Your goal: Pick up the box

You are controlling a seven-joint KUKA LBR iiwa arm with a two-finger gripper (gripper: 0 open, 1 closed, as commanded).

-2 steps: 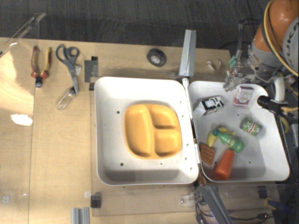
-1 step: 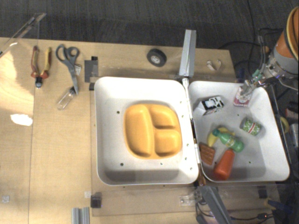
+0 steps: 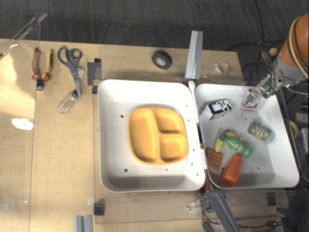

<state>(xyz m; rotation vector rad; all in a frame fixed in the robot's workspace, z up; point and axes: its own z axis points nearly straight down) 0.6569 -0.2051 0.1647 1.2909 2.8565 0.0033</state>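
Box (image 3: 221, 107) seen lying flat at 10 o'clock in right bin (image 3: 285, 129), untouched. Tool (image 3: 255, 96) poised at 1 o'clock over bin corner, well apart from box; finger state cannot be told, nothing seen held. Leftward shift judged needed.

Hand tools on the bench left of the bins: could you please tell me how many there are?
2. The red-handled pliers lie near the bench's far left corner, and the grey scissors lie just right of them. None seems hidden.
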